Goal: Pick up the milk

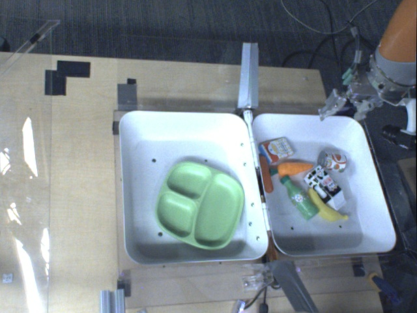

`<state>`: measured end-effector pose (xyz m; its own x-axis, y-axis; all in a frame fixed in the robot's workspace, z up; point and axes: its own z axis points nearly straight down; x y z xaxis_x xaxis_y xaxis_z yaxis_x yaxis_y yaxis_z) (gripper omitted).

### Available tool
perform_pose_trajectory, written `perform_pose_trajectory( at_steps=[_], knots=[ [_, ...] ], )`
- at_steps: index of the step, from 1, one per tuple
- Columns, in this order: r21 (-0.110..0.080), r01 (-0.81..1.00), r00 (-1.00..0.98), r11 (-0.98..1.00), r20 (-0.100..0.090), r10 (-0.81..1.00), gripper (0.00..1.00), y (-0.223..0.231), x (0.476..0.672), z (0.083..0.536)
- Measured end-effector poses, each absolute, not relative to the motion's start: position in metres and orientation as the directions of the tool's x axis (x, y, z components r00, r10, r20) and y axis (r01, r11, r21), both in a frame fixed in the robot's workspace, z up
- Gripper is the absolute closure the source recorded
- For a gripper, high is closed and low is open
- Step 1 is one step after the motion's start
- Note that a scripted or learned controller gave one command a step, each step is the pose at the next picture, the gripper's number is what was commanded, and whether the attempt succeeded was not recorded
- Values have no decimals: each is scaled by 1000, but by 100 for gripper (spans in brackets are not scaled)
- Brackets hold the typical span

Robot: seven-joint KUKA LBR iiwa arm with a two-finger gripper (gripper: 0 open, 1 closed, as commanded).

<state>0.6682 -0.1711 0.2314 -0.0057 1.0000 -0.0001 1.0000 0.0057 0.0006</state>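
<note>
The milk (323, 180), a small carton with black-and-white patches, lies in the right bin (365, 240) among other items, touching the banana (330, 208). My gripper (341, 111) hangs over the back rim of that bin, up and to the right of the milk and well apart from it. Its fingers (324, 111) are spread open with nothing between them. The grey arm with its orange band (399, 34) enters from the upper right.
Around the milk lie a carrot (294, 169), a green bottle (298, 198), a round orange-and-white toy (333, 162), a white-and-red packet (280, 149) and a brown stick (266, 175). A green divided plate (201, 204) sits in the left bin (140, 142).
</note>
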Motion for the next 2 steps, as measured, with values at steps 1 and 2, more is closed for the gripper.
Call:
perform_pose_trajectory(
  at_steps=[1,2],
  knots=[
    [4,914,-406,406,-3,914,0,-165,671,249],
    [2,893,-451,451,-1,893,0,-160,671,176]
  ],
)
